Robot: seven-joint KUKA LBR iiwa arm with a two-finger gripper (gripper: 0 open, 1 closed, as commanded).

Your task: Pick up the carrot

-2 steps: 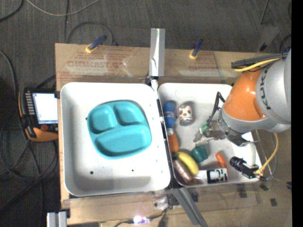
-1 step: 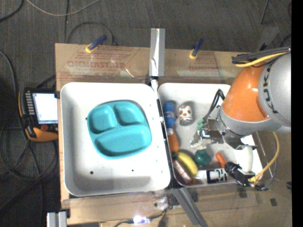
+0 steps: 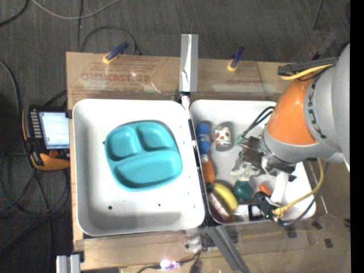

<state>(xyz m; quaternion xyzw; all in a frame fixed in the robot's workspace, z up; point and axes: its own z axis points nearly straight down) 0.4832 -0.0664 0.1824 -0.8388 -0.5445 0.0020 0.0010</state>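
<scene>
I see the carrot (image 3: pixel 207 168) lying by the right bin's (image 3: pixel 250 108) left wall, at nine o'clock from my gripper (image 3: pixel 245 165); its grip state I cannot tell.

Both bins, the left one (image 3: pixel 85 209) and the right one (image 3: pixel 250 110), look like smooth white plastic with a soft sheen. In the left bin, the turquoise divided plate (image 3: pixel 145 154) is glossy plastic, with faint highlights along its ridges. The table (image 3: pixel 136 75) under the bins is matt brown cardboard or fibreboard with faded red print. A strip of shiny metal (image 3: pixel 188 61) stands between the bins at the back. The arm's orange band (image 3: pixel 290 118) is smooth and semi-gloss, the grey shell (image 3: pixel 338 95) beside it matt. The carrot (image 3: pixel 208 168) looks like smooth orange plastic; the yellow banana (image 3: pixel 224 195) is likewise glossy. The floor (image 3: pixel 170 10) is rough dark carpet.
</scene>
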